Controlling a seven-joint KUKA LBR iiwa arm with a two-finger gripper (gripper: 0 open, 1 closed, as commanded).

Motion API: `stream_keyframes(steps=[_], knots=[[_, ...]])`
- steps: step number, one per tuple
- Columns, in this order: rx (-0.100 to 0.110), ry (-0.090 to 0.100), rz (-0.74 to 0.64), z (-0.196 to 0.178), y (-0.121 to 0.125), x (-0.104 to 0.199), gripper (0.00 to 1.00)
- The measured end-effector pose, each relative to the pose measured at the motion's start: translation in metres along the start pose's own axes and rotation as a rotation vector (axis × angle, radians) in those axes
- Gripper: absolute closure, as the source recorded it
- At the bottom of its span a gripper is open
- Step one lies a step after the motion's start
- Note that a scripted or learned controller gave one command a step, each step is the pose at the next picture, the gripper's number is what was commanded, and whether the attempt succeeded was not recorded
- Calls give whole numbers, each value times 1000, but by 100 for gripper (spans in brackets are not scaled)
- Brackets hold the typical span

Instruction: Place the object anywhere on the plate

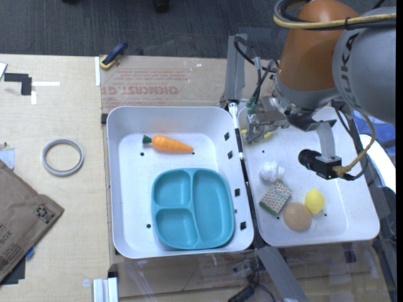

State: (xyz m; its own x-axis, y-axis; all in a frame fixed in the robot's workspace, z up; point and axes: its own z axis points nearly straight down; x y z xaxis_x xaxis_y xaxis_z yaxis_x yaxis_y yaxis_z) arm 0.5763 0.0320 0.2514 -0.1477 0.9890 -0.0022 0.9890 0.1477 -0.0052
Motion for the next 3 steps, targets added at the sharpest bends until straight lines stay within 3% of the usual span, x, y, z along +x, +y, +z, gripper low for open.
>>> stream_keyframes(steps=[1,2,3], knots=[[-4,1,-194,-2,-68,-59,100],[-7,-1,-369,-37,-78,-60,100],[-5,0,-613,14,-110,-75,100]])
